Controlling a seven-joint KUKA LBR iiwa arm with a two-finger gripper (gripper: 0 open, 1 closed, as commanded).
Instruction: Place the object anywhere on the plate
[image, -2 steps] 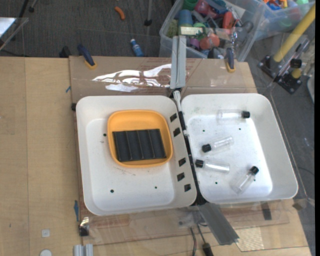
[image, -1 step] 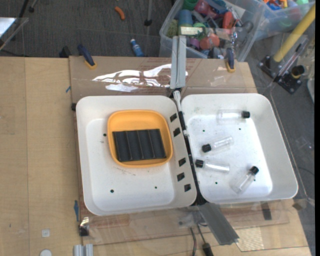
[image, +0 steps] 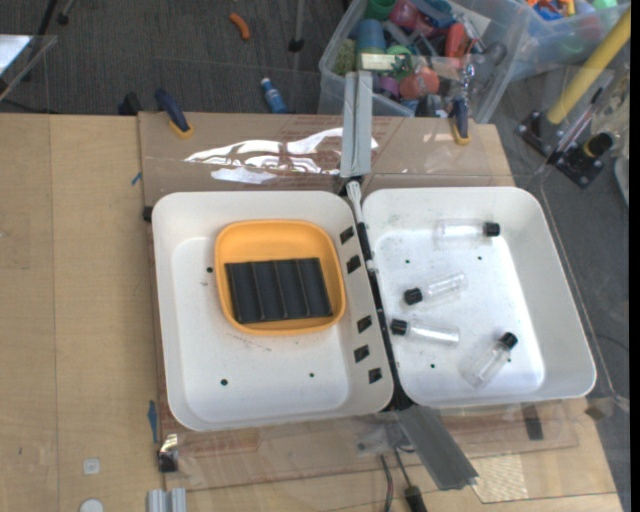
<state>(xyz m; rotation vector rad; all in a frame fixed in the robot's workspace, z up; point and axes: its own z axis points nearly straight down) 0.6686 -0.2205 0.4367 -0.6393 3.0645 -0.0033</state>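
Four clear vials with black caps scattered in the right bin (image: 560, 300): one (image: 465, 231) near the back, two (image: 434, 291) (image: 424, 330) mid-bin, one (image: 490, 359) toward the front. Well apart from the orange plate (image: 280, 240) in the left bin (image: 190, 380), with a dark ribbed block (image: 277, 290) on it.

Wooden worktop (image: 60, 300) with two white bins side by side.

The left bin (image: 190, 390) and the right bin (image: 560, 330) stand directly on the worktop, touching along their inner edges. A blue clamp (image: 172, 113) and another blue clamp (image: 460, 118) sit at the far edge, with a shiny transparent sheet (image: 270, 160) between them.
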